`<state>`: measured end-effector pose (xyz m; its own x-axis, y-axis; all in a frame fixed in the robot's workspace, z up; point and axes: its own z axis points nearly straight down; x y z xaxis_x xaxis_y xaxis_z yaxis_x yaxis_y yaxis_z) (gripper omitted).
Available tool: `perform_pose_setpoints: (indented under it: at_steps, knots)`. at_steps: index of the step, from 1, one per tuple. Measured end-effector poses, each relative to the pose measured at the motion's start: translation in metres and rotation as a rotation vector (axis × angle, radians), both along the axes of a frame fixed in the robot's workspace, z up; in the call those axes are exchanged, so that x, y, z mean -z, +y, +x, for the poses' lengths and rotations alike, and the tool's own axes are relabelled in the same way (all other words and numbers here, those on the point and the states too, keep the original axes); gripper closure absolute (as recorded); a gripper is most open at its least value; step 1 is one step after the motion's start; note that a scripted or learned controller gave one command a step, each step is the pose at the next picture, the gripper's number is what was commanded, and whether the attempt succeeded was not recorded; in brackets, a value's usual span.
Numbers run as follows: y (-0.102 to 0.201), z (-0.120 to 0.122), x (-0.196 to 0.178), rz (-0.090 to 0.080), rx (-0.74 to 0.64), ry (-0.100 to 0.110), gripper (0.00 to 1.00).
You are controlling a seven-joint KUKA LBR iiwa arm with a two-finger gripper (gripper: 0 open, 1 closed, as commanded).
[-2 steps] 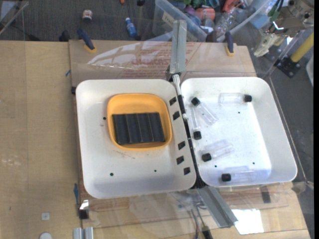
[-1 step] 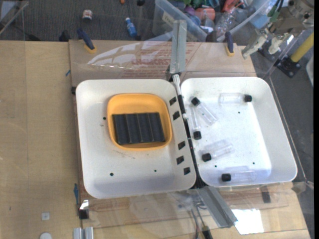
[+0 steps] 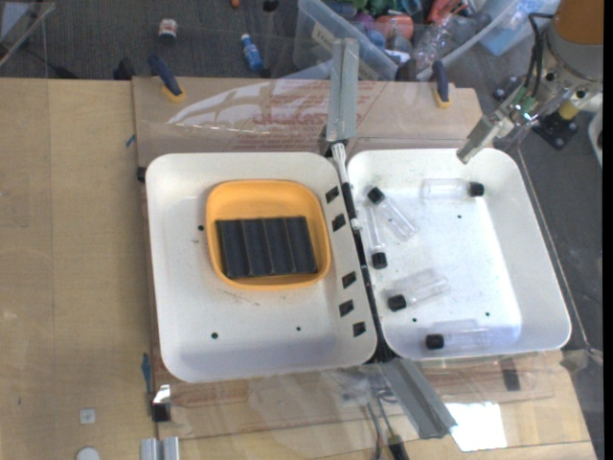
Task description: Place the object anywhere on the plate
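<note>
An orange plate [image 3: 265,199] rests in the left bin [image 3: 182,286]. On the plate lies a black ribbed rectangular block [image 3: 266,246]. Several clear tubes with black caps lie in the right bin [image 3: 517,257], among them one at the back [image 3: 448,189], one near the divider [image 3: 395,220] and one toward the front [image 3: 420,287]. My gripper [image 3: 471,149] hangs over the right bin's back edge, well above the tubes and far right of the plate. I see nothing in it.
A metal divider rail [image 3: 342,113] runs between the bins. Black clips [image 3: 345,279] line the left bin's right rim. A clear tub of colourful toys [image 3: 402,8] stands behind the bench. Bare wooden bench [image 3: 67,257] lies left of the bins.
</note>
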<state>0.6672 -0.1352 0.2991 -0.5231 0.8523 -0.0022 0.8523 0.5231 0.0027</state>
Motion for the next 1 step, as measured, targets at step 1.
perform_pose_setpoints:
  at_steps: [1]
  knots:
    - [-0.06,0.0001,0.0323,-0.001,-0.325,-0.001,0.0]
